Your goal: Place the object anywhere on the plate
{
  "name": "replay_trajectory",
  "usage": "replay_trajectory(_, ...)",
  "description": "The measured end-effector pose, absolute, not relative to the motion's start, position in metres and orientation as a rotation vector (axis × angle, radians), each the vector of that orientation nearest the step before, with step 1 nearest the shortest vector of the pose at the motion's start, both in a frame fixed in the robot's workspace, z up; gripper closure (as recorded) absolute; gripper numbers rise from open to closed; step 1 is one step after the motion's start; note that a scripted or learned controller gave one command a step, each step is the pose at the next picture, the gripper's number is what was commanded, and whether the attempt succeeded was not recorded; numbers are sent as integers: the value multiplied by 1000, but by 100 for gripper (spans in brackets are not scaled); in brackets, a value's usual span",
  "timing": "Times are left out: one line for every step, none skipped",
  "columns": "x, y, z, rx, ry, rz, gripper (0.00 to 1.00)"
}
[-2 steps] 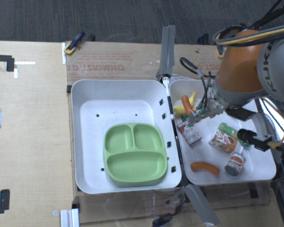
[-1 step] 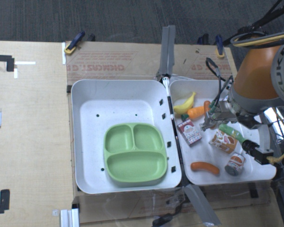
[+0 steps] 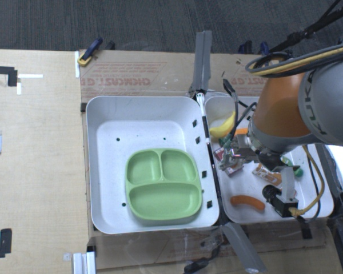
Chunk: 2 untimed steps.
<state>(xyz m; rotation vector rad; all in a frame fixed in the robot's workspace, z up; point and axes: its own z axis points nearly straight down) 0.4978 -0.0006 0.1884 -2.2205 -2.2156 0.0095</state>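
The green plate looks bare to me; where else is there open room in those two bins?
All three compartments of the green plate are bare, as is the left bin's white floor behind the plate. The right bin is crowded: a banana, a sausage and small clutter beneath the arm.

The arm (image 3: 308, 104) reaches in from the right, its big grey body bent low over the right bin (image 3: 326, 204). The orange band (image 3: 280, 110) sits broad and round above the wrist, hanging over that bin's middle and far half. Cables loop off the top of the arm and run out toward the upper right. Below the band, the gripper (image 3: 231, 156) points down and leftward, close to the bin's left wall, down among the bin's contents. Its metal parts are cluttered and hard to read from up here.
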Motion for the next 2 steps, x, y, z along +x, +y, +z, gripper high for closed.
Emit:
replay_trajectory(478,66,188,-1690,-2642,8,100)
replay_trajectory(478,66,188,-1690,-2643,8,0)
